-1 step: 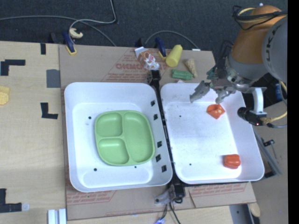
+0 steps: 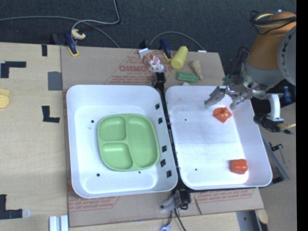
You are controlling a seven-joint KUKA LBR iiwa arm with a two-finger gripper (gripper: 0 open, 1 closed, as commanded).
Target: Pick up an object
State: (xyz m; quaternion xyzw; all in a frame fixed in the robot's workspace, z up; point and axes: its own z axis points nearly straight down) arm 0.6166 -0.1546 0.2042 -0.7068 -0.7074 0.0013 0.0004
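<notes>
Smooth white bin (image 2: pixel 250 177), 2 glossy red chunks (image 2: pixel 222 114)

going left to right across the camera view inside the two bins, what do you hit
green divided plate in the left bin → red object in the right bin, just below the gripper → second red object near that bin's front right corner

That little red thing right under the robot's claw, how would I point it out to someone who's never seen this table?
Find the right white bin, the one without the green plate. Near its far right corner, just below the gripper, lies a small red-orange object. A second red object sits near the front right corner, far from the gripper.
</notes>
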